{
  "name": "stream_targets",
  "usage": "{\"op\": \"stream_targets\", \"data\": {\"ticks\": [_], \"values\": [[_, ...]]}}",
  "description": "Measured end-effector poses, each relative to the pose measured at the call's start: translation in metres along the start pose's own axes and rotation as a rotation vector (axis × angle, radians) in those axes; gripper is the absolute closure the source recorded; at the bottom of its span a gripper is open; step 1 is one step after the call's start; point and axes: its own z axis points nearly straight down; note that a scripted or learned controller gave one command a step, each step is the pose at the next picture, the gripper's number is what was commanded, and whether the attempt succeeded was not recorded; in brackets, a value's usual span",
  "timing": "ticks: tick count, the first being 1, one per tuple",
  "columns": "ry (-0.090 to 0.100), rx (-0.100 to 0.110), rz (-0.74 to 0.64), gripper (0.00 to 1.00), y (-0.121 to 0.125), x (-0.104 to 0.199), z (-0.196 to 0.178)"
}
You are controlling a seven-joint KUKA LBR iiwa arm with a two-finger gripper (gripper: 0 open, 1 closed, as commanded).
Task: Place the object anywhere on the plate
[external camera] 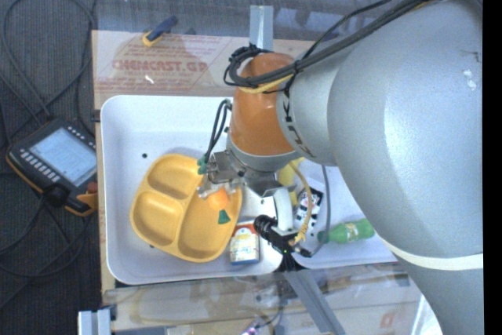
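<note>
A yellow three-part plate (174, 208) lies in the left white bin (125, 129), toward its front. On the plate's right compartment sits a small orange object (217, 205) with a green tip, like a toy carrot. My gripper (220, 183) hangs right over that compartment, its metal wrist block just above the carrot. The arm's orange band and grey body cover the view behind it.
A small white and blue carton (245, 244) lies beside the plate's right rim. A green bottle (347, 232) rests in the right bin, next to a yellow item (292, 171) partly under the arm. A teach pendant (53, 161) lies left of the bench.
</note>
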Motion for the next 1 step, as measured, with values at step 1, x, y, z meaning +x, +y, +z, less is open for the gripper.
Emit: {"op": "stream_targets", "data": {"ticks": [1], "values": [[0.000,0.000,0.001,0.00,0.0001,-0.0004,-0.0002]]}}
